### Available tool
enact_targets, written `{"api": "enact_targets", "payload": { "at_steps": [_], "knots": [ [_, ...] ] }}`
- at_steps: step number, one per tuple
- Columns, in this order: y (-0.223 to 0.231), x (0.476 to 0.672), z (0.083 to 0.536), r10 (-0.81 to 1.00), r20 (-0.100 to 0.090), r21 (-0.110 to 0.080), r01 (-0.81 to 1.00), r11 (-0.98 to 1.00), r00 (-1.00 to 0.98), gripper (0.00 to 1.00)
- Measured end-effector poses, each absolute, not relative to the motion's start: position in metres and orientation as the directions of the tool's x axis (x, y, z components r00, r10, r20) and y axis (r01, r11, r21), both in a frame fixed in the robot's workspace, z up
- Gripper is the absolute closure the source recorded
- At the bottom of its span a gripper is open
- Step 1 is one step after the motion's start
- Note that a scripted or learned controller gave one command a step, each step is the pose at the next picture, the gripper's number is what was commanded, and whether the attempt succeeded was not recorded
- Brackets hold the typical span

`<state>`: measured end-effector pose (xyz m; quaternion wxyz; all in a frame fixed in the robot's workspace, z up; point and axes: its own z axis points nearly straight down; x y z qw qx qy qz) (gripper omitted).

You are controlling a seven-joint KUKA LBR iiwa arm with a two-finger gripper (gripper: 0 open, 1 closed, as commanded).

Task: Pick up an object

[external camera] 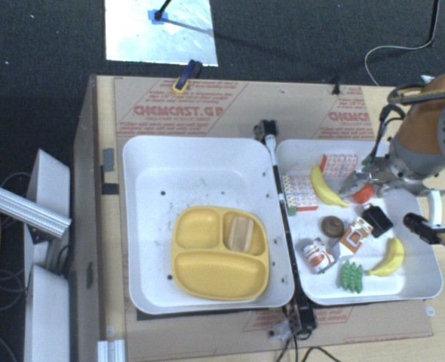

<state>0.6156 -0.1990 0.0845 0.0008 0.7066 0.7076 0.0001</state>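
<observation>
Two white bins sit side by side on the desk. The left bin [147, 172] holds a yellow divided tray [221, 253]. Over the right bin [426, 277], the end effector [364, 181] hangs just above a small red object [363, 194] beside a banana [325, 187]; how wide it stands, I cannot tell.

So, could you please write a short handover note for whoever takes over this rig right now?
Gripper: low over the upper part of the right bin, right beside a small red object; I cannot tell whether it grips anything.
Right bin contents: a banana near the gripper, a second banana lower right, a brown round piece, a small can, an orange-and-white carton, a green toy, a black block, and printed cards.
Left bin: a yellow divided plate.
Done: no pick visible yet.
Left: grasp one object and lift it.
</observation>
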Motion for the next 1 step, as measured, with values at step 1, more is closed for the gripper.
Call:
{"api": "enact_targets", "payload": {
  "at_steps": [1],
  "knots": [
    [-0.1991,0.6169,0.0957,1.0,-0.002,0.005,1.0,0.003,-0.003,1.0]
  ]
}}
